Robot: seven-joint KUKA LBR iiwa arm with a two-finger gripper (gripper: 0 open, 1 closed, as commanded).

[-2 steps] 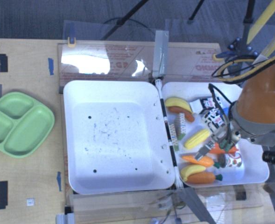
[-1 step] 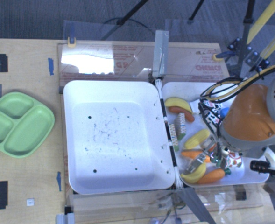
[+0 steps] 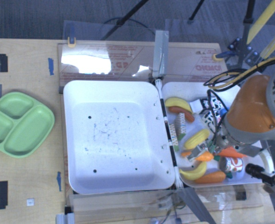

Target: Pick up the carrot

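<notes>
An orange carrot with a green top lies in the right bin, just below the arm's wrist. My gripper hangs low over the bin's middle, to the left of that carrot. A small orange piece sits right at its tip. The arm's orange band hides the bin's right part.
The right bin also holds a yellow banana, a brown sausage, two more bananas, a long orange item at the front and a can. The large left bin adjoins it. A green divided plate lies far left.
</notes>
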